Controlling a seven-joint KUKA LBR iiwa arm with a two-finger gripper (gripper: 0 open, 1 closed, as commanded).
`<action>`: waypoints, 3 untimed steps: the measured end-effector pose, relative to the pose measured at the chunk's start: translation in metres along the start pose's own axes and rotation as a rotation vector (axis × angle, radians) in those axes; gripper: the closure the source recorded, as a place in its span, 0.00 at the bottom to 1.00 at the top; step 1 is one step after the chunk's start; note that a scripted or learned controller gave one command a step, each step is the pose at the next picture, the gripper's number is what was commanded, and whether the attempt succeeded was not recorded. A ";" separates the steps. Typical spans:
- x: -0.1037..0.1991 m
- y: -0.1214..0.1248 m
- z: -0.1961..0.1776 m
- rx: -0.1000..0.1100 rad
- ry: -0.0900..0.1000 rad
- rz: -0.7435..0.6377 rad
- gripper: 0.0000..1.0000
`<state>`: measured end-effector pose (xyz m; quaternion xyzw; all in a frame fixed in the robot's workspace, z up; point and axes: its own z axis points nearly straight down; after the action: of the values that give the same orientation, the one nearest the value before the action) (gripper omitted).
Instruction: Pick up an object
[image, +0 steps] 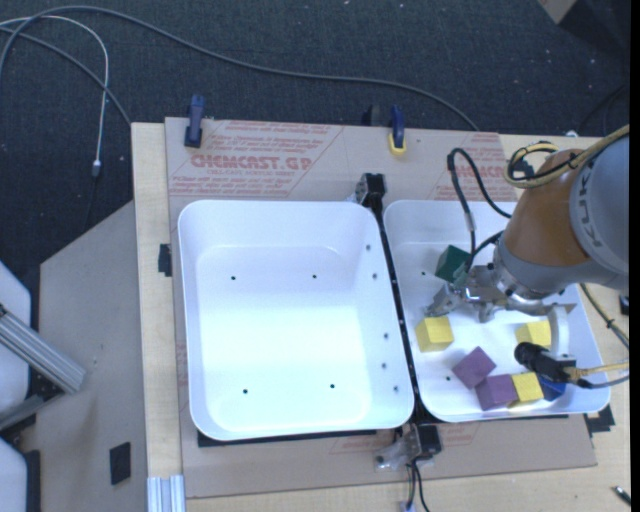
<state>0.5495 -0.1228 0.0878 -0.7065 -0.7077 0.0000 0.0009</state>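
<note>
Claw (447, 300) hanging low in right bin (420, 225), w/ fingers spread apart, gripping nothing. Sitting just below: yellow block (434, 333). Lying nearby: green block (452, 264) above, purple blocks (473, 366) toward front, more yellow blocks (527, 388) at right.

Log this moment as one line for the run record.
end effector: over right bin, above yellow block | green block beside it | purple blocks near front | nothing seen held

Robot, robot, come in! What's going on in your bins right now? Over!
Two-finger gripper low in right white bin, above yellow foam cube. Nothing seen held. Green block close behind, purple blocks nearby.
</note>
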 end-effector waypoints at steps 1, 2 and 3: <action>-0.023 0.049 0.000 -0.003 -0.002 0.002 0.00; -0.023 0.048 0.000 -0.002 -0.001 0.001 0.00; 0.008 -0.003 0.000 0.000 0.000 0.000 0.00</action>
<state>0.5468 -0.1148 0.0878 -0.7067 -0.7075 0.0001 0.0007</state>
